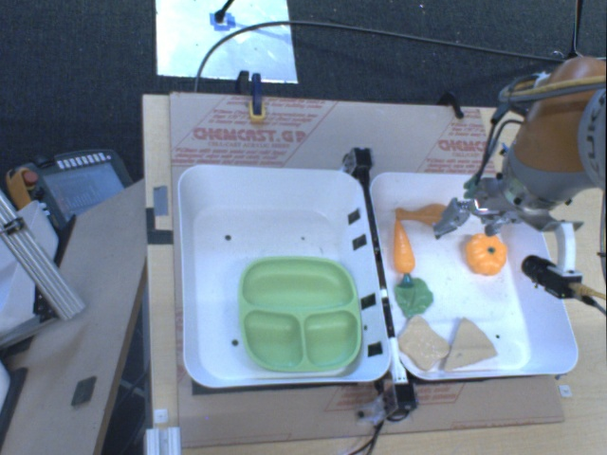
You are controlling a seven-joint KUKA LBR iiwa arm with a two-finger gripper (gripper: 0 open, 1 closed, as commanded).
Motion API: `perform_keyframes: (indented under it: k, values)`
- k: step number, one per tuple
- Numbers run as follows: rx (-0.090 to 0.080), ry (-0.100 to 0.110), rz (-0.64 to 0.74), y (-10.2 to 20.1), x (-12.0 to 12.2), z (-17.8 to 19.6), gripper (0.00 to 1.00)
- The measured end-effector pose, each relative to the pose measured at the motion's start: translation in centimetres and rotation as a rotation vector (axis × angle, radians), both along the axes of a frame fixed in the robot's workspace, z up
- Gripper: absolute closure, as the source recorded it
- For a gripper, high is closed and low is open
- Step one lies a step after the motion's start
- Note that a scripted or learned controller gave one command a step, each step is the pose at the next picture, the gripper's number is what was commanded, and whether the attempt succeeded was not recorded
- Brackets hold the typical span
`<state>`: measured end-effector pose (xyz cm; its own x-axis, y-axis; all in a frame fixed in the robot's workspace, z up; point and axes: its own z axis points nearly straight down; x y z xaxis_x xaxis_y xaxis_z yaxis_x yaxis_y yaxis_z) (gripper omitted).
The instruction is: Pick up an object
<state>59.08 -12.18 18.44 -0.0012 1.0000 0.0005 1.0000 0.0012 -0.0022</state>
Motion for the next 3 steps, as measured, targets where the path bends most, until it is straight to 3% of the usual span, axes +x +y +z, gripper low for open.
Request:
perform_keyframes:
  k: [2,3]
  values:
    - [0.0,0.0,-0.001,0.5,-0.8,-10.2,0.0]
    - [-0.001,-0.005,0.0,0.5,-0.6,-8.9,1.0]
